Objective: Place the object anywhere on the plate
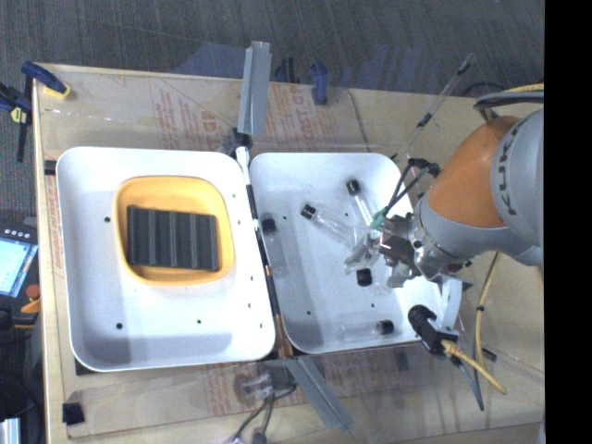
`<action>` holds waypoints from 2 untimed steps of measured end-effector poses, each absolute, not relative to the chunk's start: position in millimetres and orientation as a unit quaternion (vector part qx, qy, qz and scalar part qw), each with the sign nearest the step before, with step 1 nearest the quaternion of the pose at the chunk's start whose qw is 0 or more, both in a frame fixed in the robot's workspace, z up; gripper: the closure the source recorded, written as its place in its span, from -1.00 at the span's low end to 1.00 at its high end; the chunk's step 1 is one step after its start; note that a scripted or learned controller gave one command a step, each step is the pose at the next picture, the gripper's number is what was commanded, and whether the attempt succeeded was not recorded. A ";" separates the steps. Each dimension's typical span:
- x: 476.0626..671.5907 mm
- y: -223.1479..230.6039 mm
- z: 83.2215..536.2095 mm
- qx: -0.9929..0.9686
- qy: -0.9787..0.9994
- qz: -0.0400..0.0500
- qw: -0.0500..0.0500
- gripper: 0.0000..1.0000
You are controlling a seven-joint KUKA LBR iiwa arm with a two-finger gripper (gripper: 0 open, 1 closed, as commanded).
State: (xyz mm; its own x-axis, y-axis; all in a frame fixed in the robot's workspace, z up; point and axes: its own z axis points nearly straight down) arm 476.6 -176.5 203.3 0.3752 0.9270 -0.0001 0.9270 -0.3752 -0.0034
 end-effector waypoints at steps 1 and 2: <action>535.2 -120.6 272.3 -0.764 -0.645 0.001 0.001 1.00; 559.6 -63.7 232.4 -0.733 -0.680 0.002 0.003 1.00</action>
State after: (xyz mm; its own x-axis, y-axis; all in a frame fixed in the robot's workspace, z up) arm 559.6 -63.7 232.4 0.0742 0.9972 0.0010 0.9972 -0.0742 -0.0072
